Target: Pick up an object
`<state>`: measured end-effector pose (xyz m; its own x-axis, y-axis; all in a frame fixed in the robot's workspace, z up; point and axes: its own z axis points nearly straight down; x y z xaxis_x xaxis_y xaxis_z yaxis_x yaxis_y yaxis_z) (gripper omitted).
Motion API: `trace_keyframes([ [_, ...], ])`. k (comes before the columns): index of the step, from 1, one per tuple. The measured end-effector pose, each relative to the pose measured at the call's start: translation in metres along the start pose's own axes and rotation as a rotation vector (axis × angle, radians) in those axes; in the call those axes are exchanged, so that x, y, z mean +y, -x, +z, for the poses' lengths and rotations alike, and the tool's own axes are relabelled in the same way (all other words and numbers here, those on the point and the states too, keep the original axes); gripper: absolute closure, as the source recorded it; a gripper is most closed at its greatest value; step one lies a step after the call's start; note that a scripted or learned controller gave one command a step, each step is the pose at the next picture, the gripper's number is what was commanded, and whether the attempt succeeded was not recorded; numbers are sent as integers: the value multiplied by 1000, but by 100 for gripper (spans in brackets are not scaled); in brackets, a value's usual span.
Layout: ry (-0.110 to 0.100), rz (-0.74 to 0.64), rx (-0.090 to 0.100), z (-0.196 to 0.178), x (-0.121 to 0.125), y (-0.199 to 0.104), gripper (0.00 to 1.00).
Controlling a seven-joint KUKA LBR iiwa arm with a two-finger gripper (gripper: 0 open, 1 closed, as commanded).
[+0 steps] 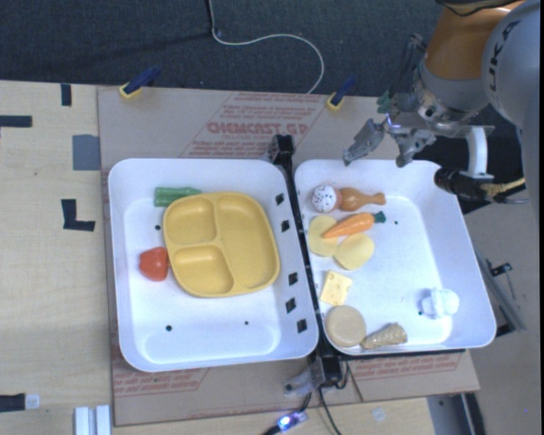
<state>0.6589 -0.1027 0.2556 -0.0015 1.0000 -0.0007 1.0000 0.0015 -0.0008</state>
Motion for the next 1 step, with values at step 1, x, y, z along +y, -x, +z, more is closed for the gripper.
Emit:
trace_keyframes([
  [1, -11, 1, 1, 173, -57, -9, 0],
])
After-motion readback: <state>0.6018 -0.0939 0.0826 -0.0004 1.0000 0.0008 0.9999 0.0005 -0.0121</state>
